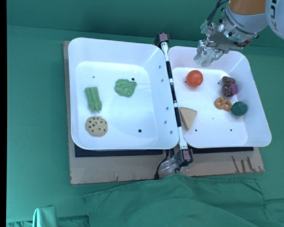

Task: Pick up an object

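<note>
Camera view shows my gripper hanging over the far edge of the right bin, fingers pointing down and a little apart with nothing between them. I judge that I sit here because most of the pickable pieces crowd this bin, so a start above its back rim lets me drop onto any of them.

The nearest candidate is the orange ball, just below and slightly left of my fingertips, lying alone on bare white floor. That isolation makes it the sensible target; the purple piece, pretzel and dark green lump huddle near the right wall, touching or nearly so, where my fingers could snag a neighbour. The cheese wedge rests against the divider between the bins, awkward to straddle.

In the left bin the green stalks, lettuce leaf and cookie lie flat and well apart, but they are a longer reach for me.

A round ball may roll from a closing pinch, so I would want to centre over it before descending.
</note>
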`<state>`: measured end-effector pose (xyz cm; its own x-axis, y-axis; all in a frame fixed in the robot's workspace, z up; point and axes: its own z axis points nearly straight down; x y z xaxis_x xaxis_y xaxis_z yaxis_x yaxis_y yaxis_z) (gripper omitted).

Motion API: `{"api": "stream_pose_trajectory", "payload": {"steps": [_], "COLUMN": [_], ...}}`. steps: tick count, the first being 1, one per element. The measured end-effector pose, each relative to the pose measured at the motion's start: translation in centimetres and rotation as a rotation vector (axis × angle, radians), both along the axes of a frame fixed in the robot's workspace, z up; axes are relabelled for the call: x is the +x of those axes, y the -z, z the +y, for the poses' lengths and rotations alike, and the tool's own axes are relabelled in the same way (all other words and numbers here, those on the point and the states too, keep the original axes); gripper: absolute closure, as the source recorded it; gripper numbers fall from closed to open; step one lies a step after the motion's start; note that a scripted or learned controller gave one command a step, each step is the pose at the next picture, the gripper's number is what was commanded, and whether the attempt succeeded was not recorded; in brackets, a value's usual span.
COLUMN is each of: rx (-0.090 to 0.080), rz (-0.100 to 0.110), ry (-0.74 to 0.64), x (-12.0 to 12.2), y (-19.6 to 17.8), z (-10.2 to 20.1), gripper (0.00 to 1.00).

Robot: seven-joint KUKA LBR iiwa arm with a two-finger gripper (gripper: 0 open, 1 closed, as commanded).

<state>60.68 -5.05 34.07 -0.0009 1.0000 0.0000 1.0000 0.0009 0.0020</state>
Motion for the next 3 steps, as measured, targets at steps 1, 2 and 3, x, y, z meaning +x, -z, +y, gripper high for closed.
{"api": "stream_pose_trajectory", "payload": {"steps": [1,2,3], "rx": [-0.001,-0.001,-0.002], "rz": [0.001,-0.005,0.000], "ry": [0.003,0.003,0.005], "x": [1.7,1.2,0.1], "y": [2.8,1.5,2.7], "z": [1.0,1.8,0.9], "gripper": [1.00,1.00,1.00]}}
